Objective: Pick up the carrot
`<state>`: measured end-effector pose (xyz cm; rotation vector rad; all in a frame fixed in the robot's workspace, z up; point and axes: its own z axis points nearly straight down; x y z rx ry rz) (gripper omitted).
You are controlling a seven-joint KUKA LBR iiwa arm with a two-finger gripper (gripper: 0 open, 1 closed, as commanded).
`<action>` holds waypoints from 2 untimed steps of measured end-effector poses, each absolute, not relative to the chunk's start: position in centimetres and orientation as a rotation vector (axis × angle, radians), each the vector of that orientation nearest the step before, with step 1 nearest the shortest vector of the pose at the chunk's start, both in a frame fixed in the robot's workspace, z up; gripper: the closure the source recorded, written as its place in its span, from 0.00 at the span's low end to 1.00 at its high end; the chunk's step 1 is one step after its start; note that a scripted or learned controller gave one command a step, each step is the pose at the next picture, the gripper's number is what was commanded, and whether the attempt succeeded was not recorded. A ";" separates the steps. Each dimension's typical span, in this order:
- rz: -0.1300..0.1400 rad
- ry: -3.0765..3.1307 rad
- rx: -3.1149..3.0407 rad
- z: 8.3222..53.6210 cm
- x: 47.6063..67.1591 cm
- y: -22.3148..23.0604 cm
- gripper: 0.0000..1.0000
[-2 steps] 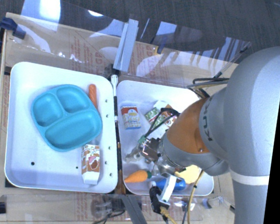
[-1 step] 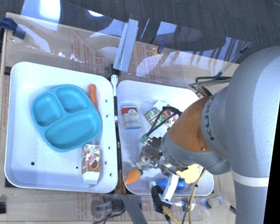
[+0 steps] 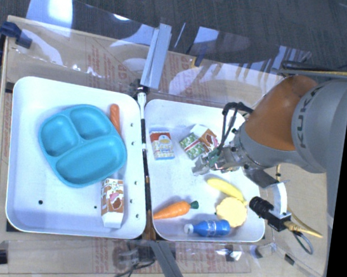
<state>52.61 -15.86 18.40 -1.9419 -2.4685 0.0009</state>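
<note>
Hovering mid-bin, the gripper (image 3: pixel 206 163) leaves me unable to tell how it is set. The carrot (image 3: pixel 172 209) lies below-left of it, near the front wall, long axis running left-right, leafy end rightward.

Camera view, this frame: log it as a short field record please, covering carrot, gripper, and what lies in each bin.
carrot: lying in the right bin, near its front-left corner, green end toward the bottle
gripper: above the right bin's middle, apart from the carrot
right bin, other items: two small cartons, banana, yellow piece, blue bottle
left bin: blue divided plate, second orange carrot-like piece at its edge, carton
task state: carrot not picked up
</note>
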 end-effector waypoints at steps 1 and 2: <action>0.003 -2.113 -2.323 17.5 52.8 -21.0 1.00; 0.001 -2.397 -2.024 20.5 47.7 -20.5 1.00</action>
